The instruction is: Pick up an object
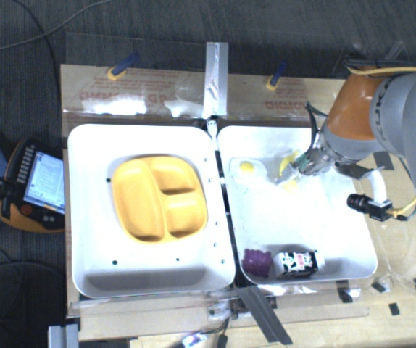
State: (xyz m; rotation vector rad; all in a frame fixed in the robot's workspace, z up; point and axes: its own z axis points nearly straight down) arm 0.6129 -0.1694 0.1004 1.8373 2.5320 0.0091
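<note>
Gripper (302, 164) low in right bin (338, 227), upper part, tip among small yellow pieces (288, 167). Finger state: cannot tell, nothing clearly held. Fried-egg toy (247, 168) just left of tip. Purple object (257, 262) and black-white carton (296, 262) well below, near front wall. Yellow divided tray (160, 197) far left, in left bin (85, 216).

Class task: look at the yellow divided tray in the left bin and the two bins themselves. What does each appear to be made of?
Yellow divided tray: likely moulded plastic, one even colour, with rounded compartments and a soft sheen. Left bin and right bin: probably thin formed plastic, smooth white, with rounded corners and a glossy glare; painted metal cannot be ruled out.
</note>
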